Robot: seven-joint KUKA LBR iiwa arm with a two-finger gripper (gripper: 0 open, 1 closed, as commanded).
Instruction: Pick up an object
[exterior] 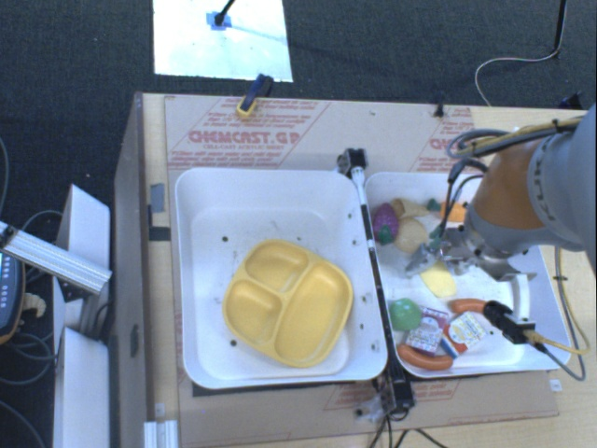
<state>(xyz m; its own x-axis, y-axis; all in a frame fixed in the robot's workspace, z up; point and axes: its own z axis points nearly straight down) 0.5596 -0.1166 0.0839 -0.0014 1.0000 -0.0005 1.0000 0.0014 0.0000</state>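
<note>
Below, dark carpet, white floor sheet [222, 24]; bench [280, 129] cardboard-topped; end effector [438, 252] grip state unclear.

The grey KUKA arm [564, 171] reaches in from the right over the right-hand white bin [546, 357], its orange band [504, 194] sitting just above the wrist. The forearm slants down and leftward toward the bin's middle, cables looping along its upper side. The end effector [438, 255] hangs low inside the bin, near the divider it shares with the left bin, pointing down and to the left. Its metal fingertips are close to the bin floor; their spacing is too small to make out.
</note>
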